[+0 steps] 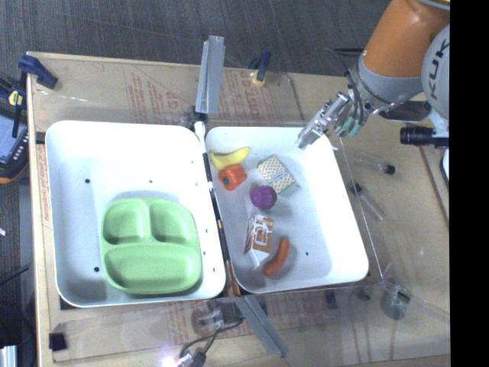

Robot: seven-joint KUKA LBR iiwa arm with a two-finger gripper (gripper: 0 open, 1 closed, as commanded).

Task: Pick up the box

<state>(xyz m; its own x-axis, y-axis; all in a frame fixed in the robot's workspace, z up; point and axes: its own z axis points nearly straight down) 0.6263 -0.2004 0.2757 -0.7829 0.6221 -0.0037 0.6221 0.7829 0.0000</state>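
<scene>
Above the right white bin's [348, 235] far corner, the end effector [309, 138] hovers, state unclear; approach underway, next descending leftward onto the small patterned cardboard box [276, 173].

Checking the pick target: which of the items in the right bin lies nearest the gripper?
The small patterned box, at the bin's upper middle; banana, tomato, and the rest lie farther from the gripper.

The grey arm [397, 48] with its orange band angles its two-finger gripper [312, 138] down over the right white bin's [348, 235] far right corner.
</scene>
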